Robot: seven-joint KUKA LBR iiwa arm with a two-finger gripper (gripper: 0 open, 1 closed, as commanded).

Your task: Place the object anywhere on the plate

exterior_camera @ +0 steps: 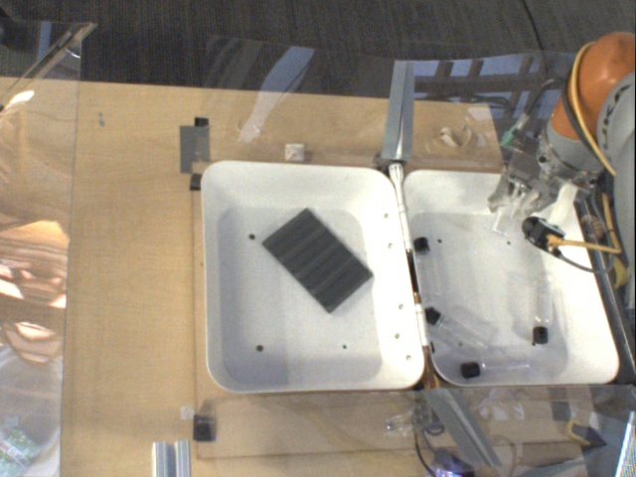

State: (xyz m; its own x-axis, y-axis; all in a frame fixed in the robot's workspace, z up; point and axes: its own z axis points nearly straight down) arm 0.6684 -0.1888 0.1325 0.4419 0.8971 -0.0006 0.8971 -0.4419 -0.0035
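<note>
Progress: early, by my judgement; nothing rests on the plate and no object shows between the end effector's fingers.
Plate: 1 dark grey ribbed rectangular plate (317, 259), lying flat and turned at an angle near the middle of the left bin (229, 366), its top bare.
Object: I cannot pick out a loose object to place in either bin.
End effector: 1 (509, 209), hanging over the upper part of the right bin (596, 371); whether it is open or closed is too blurred to tell.
Arm: 1, grey with an orange band (596, 73), reaching in from the right.
Bins: 2 shallow white ones, side by side on the wooden counter (119, 266).
Left to do: judged from this, take up the object, carry it across to the left bin, and set it down on the plate.
</note>
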